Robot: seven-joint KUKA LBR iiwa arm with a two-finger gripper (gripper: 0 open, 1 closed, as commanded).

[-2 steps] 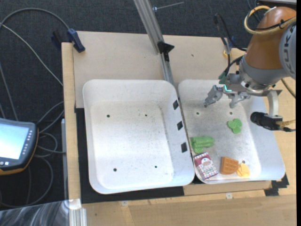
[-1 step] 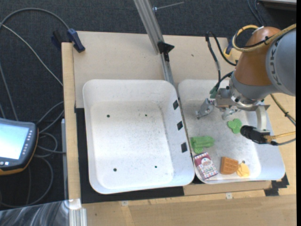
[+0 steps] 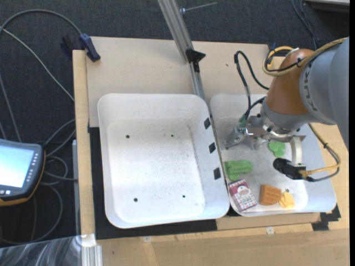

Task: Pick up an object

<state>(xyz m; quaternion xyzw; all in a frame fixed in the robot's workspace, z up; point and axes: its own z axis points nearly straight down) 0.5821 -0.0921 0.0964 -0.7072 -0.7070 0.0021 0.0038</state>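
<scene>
My gripper [image 3: 239, 137] hangs low over the right bin [image 3: 221, 108], under the orange-banded wrist [image 3: 284, 90]. A green ridged object [image 3: 238, 167] lies just below the gripper in the picture, apart from it. A second green piece [image 3: 276, 147] peeks out beside the wrist housing, partly hidden by it. Along the bin's near edge sit a pink and white packet [image 3: 242, 195], an orange block [image 3: 270, 194] and a small yellow piece [image 3: 287, 200]. I see nothing held in the gripper.
The left bin [image 3: 111, 115] lies beside the right one, with a raised divider wall [image 3: 213, 159] between them. A slanted metal pole [image 3: 176, 26] crosses the back of the bench. Cables [image 3: 244, 73] loop off the arm over the right bin's far side.
</scene>
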